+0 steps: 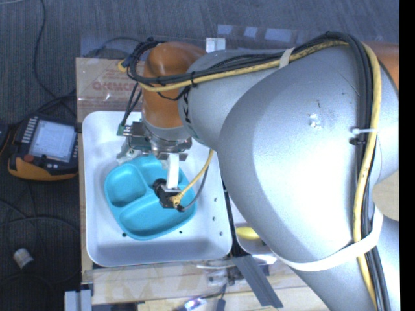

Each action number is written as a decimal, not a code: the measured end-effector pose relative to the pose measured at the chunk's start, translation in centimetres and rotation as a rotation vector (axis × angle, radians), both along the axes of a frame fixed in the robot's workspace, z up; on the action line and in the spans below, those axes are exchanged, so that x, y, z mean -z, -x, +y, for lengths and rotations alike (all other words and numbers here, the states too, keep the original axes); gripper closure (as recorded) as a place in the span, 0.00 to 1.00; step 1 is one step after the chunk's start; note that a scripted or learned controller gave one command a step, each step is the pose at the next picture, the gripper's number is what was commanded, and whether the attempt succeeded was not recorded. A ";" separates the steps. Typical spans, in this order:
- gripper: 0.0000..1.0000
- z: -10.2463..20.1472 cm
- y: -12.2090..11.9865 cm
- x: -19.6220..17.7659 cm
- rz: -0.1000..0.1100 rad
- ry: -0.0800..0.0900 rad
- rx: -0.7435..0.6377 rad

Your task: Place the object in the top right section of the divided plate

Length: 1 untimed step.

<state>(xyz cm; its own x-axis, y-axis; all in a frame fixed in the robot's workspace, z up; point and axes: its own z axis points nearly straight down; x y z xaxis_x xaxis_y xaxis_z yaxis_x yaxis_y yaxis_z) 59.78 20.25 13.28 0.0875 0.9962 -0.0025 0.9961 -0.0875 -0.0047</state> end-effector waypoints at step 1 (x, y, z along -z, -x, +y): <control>0.00 3.0 -6.3 0.2 -0.002 0.001 -0.135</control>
